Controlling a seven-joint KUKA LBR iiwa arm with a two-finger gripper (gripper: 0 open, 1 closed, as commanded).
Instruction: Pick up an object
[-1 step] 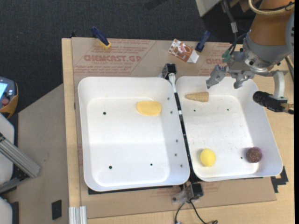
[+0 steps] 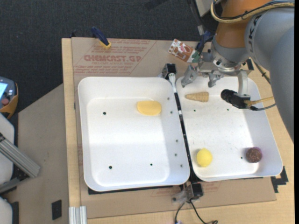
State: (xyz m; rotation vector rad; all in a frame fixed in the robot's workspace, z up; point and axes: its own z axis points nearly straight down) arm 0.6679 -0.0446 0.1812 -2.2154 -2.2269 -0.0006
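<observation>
- Nearest the camera, the yellow ball (image 2: 204, 157) is sitting in the right bin (image 2: 261, 125), close to that bin's front wall and just beside the divider where both bins are meeting
- Grey arm (image 2: 275, 36) with its orange band is reaching in over the right bin's far edge
- Left bin (image 2: 93, 125) is lying against the right bin and is holding a flat yellow piece (image 2: 149, 108) toward its far side
- Gripper (image 2: 201, 80) is hanging over the right bin's far left corner with its fingers spread apart and holding nothing
- Tan cone (image 2: 197, 96) is lying on its side in the right bin, just in front of the gripper, between fingers and ball
- Dark purple ball (image 2: 253, 154) is resting near the right bin's front right corner, well apart from the gripper
</observation>
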